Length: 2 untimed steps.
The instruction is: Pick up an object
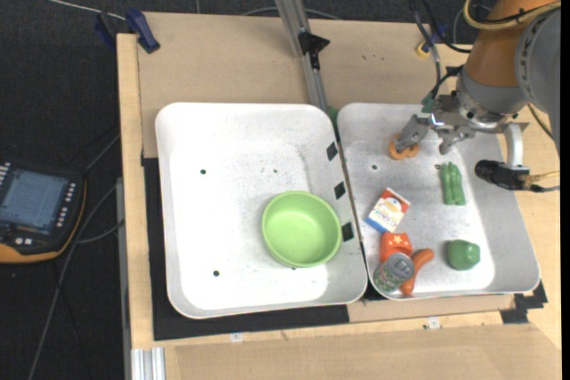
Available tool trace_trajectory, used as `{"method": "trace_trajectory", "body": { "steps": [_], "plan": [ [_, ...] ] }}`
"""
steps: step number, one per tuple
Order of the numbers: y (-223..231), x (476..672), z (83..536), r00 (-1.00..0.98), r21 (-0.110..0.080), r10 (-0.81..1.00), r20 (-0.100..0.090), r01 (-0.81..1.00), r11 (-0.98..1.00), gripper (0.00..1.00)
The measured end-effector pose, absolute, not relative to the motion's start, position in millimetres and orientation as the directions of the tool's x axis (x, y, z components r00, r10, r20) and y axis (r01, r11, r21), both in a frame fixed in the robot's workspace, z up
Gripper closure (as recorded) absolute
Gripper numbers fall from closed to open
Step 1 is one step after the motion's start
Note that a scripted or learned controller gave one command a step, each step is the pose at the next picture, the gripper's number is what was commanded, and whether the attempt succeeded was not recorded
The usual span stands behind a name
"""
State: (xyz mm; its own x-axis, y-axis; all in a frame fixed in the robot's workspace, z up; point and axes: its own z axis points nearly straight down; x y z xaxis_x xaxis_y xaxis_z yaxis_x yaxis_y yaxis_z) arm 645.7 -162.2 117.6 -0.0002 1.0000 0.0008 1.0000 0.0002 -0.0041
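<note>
Two white bins sit on the bench – in the right bin (508,254) the gripper (434,136), its fingers spread open, grips nothing, so picking remains undone.

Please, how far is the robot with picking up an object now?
Nothing looks picked up yet. In hand: the two-finger gripper is down in the right white bin, at a small orange object that lies on the bin floor. Left: to close on it and lift. The green pepper-like toy, the long green vegetable toy and the small white carton lie untouched.
</note>
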Motion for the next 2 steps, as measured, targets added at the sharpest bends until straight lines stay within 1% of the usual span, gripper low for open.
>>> {"method": "trace_trajectory", "body": {
  "steps": [1, 2],
  "plan": [
    [-162, 645.3, 95, 0.0, -0.002, 1.0, 0.0, 1.0, 0.0, 0.0],
    [-162, 646.5, 107, -0.001, 0.002, 1.0, 0.0, 1.0, 0.001, 1.0]
  ]
}}
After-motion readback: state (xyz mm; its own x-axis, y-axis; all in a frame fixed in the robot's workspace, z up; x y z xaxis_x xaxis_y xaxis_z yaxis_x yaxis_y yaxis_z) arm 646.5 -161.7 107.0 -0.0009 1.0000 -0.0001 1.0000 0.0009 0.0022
